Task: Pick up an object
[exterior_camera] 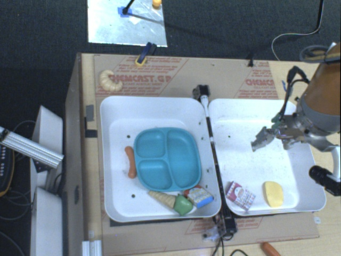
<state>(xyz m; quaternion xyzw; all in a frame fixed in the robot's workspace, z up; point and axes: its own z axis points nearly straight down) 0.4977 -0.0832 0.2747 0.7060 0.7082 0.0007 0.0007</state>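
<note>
Below the claw [262, 141], yellow block [274, 193].

The right bin [234, 119] lies open across its far and middle floor; only a red-and-white packet [241, 195] and a yellow block [274, 193] sit by its near edge, apart from each other. The left bin [114, 143] is crowded: a blue divided plate [167, 159] fills its middle, leaving narrow margins
</note>
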